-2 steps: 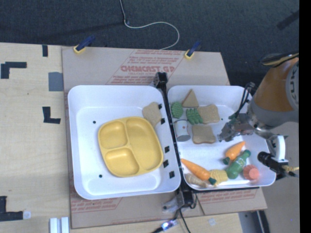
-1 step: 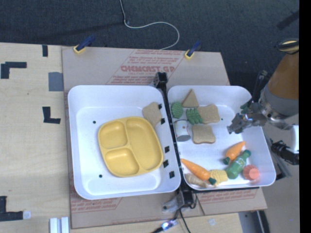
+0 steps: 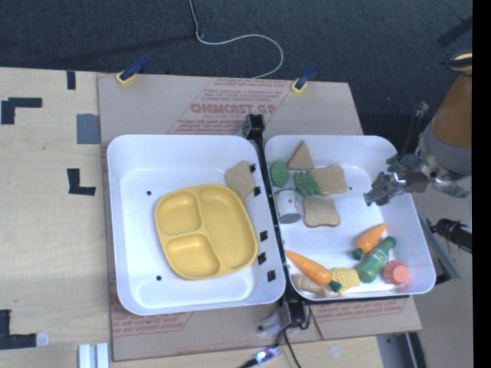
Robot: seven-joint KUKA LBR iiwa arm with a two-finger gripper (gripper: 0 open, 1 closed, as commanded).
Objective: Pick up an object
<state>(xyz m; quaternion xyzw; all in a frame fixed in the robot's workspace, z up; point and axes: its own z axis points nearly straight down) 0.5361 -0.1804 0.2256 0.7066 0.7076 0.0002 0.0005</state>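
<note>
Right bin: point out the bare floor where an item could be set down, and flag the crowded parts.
In the right bin, bare floor lies in the middle, between the bread slice and the orange carrot, and along the back right beside the gripper. The back-left corner and the front edge are crowded with toy food.

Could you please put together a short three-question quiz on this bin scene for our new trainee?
1. True or false: the yellow divided plate lies in the left bin.
2. Which item lies nearest the front right corner of the right bin? A) triangular bread piece B) pink round piece C) grey can
3. Fill in: the gripper sits above the right bin's ____ edge, near or far from the arm?

Key
1. True.
2. B; it lies beside the green bottle.
3. Near; it is at the bin's right side, with no object seen between its fingers.
</note>
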